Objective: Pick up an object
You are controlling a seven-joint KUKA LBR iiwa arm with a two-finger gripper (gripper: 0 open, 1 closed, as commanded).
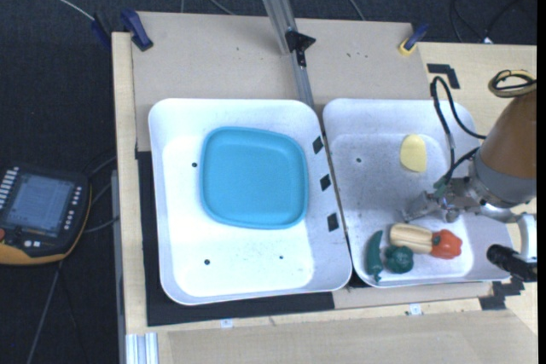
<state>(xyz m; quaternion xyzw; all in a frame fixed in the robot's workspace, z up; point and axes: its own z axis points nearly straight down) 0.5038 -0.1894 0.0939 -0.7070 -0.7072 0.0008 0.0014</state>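
1. Two shallow white bins are seen side by side on the bench; the left bin (171, 209) holds one blue plate (254, 176), which sits toward the bin's upper middle, and bare white floor is left along the bin's left and lower sides.
2. The right bin (367, 128) has its upper half largely open; its objects are crowded toward the lower edge and the right side.
3. Four loose objects are counted in the right bin: one yellow piece (414, 153), one tan stick-shaped object (411, 235), one red-orange object (447, 245) touching the stick's right end, and one green object (390, 257) against the lower rim.
4. The arm (514, 151) is seen entering from the right, over the right bin's right edge; the gripper (437, 202) is found low in that bin, its metal fingers pointing left.
5. Whether the fingers are apart or together cannot be told; nothing is seen between them.
6. The tan stick and the red-orange object lie just below the gripper, near it; the yellow piece lies above it, apart; the green object lies farther down and left.
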